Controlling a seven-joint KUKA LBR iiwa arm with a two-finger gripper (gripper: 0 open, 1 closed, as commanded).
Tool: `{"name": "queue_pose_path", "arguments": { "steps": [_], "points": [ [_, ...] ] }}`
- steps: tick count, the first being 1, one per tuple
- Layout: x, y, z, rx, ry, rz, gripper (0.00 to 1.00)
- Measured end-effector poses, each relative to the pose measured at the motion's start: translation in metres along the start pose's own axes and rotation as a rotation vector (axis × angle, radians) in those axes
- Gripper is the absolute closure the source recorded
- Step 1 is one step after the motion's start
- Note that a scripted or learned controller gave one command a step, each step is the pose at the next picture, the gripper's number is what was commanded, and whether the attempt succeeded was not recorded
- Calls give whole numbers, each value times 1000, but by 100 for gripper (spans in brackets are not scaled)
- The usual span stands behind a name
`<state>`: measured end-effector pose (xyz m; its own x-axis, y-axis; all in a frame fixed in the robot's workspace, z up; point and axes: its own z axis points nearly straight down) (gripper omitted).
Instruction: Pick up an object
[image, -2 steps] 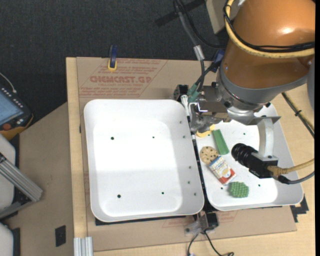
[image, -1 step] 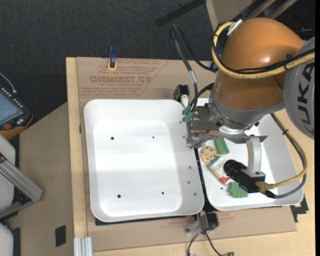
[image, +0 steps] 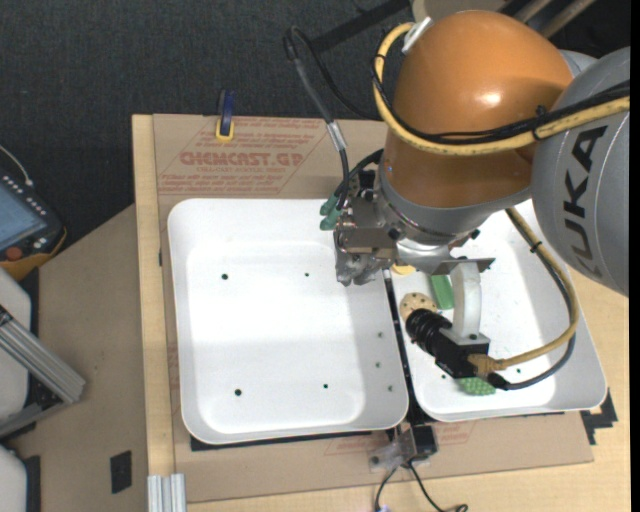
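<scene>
Metal hand (image: 356, 262) hangs between left bin (image: 260, 330) and right bin (image: 520, 330), probably hunting something to lift; whether apart or together is unclear.

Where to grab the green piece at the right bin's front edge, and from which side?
Probably straight down from above, on the exposed part of the green piece. It lies low on the right bin floor by the front wall, so a side approach looks blocked. One end is hidden, so its full shape is unclear.
</scene>
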<state>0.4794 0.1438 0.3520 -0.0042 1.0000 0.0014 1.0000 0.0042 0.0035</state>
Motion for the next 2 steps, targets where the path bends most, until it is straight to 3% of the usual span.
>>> {"name": "queue_pose_path", "arguments": {
  "steps": [2],
  "points": [
    [-1,1,-20,-2,0,4,100]
  ]
}}
